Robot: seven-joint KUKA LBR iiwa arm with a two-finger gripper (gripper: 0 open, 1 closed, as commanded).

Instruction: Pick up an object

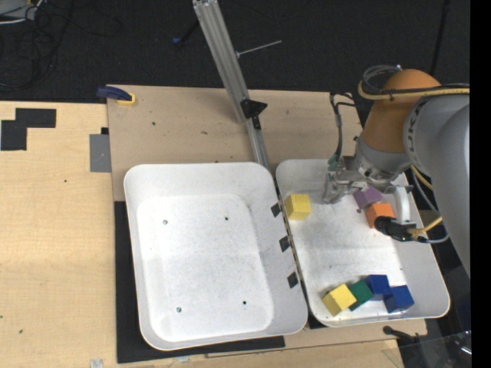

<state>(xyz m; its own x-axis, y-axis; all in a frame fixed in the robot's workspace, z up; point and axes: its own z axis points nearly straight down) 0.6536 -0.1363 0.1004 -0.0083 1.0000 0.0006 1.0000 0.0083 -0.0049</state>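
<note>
In the right bin [345, 244] a yellow cube [298, 206] lies near the left wall. A purple block [368, 197] and an orange block [379, 212] lie at the bin's far right, partly under the arm. A cluster sits at the near end: a yellow block [338, 298], a green block [360, 292] and two blue blocks [378, 284] [398, 298]. My gripper [334, 188] hangs low over the bin's far part, right of the yellow cube and just left of the purple block. Nothing shows between its fingers.
The left bin [201, 251] stands beside the right one, with black clips [284, 243] along the shared edge. A slanted aluminium rail [230, 75] rises behind the bins. A blue and yellow clamp [115, 94] sits at the bench's far left corner.
</note>
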